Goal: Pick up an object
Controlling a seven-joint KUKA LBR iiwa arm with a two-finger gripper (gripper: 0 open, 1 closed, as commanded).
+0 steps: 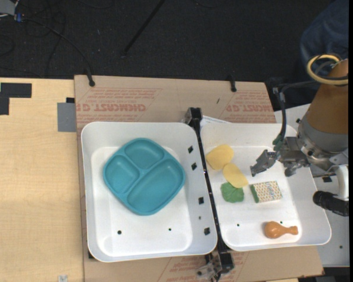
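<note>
Jaws (277, 164) spread apart, nothing betw. them, over rt bin (317, 231) above patterned block (266, 191).

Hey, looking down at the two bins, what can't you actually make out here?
- Gripper: too small and blurred in the camera view to read its finger state.
- Arm: cut off by the right edge.
- Patterned packet: print too small to read.
- Green item: top overlapped by a yellow piece.

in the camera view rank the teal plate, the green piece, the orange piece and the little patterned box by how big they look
1. Teal plate, by far the largest.
2. Patterned box and orange piece look about alike, so I won't rank them.
3. Green piece, slightly smaller, though a yellow piece overlaps its upper edge.
</note>
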